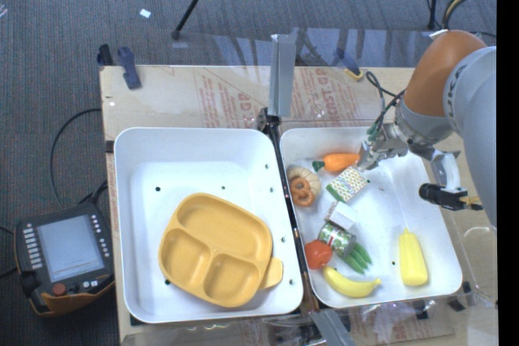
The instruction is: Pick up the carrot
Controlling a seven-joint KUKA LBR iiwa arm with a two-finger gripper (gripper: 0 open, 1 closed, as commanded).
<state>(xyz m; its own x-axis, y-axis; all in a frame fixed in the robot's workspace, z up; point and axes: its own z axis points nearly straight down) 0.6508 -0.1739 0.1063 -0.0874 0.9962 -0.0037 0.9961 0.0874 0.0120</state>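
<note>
Camera view, looking down on the bench. Two white bins lie side by side. The left bin (pixel 146 166) holds a yellow divided tray (pixel 217 249). The right bin (pixel 389 211) holds the carrot (pixel 339 162), lying at the far side near the middle, its green end toward the bins' shared wall. Just below it are a pretzel (pixel 304 187) and a small patterned box (pixel 349 184). Nearer the front lie a can (pixel 335 237), a tomato (pixel 318 254), a banana (pixel 351 284) and a yellow bottle (pixel 413 257). The arm (pixel 454 89) reaches in from the right; its gripper (pixel 371 155) sits just beside the carrot's orange end. Whether the gripper is spread or closed cannot be told.
</note>
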